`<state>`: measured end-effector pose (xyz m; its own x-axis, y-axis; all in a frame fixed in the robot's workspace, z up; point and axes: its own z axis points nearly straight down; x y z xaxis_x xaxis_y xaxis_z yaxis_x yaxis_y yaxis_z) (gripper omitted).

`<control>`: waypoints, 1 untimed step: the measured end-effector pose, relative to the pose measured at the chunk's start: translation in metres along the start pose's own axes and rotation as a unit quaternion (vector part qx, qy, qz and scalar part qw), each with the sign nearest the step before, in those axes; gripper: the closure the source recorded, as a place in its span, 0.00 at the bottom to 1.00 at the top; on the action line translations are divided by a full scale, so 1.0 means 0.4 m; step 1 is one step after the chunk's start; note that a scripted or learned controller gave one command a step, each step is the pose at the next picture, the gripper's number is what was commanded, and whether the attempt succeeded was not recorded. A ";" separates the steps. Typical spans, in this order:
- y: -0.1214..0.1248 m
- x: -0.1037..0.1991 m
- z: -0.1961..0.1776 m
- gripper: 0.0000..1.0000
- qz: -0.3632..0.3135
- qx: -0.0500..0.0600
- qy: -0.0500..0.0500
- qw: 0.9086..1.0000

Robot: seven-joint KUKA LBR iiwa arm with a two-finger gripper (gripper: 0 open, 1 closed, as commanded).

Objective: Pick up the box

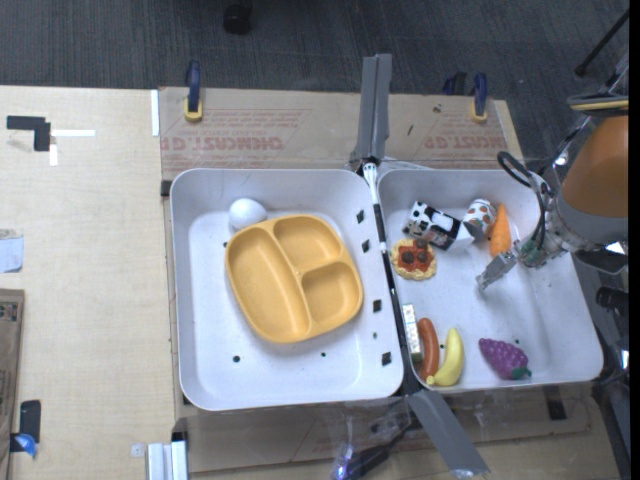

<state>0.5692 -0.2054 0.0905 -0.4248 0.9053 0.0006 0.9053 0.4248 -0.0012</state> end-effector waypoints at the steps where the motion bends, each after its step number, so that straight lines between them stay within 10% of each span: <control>1: -0.191 0.130 -0.038 0.00 0.070 0.001 0.001 0.998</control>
<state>0.4780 -0.1907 0.1060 -0.2939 0.9558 0.0019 0.9558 0.2939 -0.0025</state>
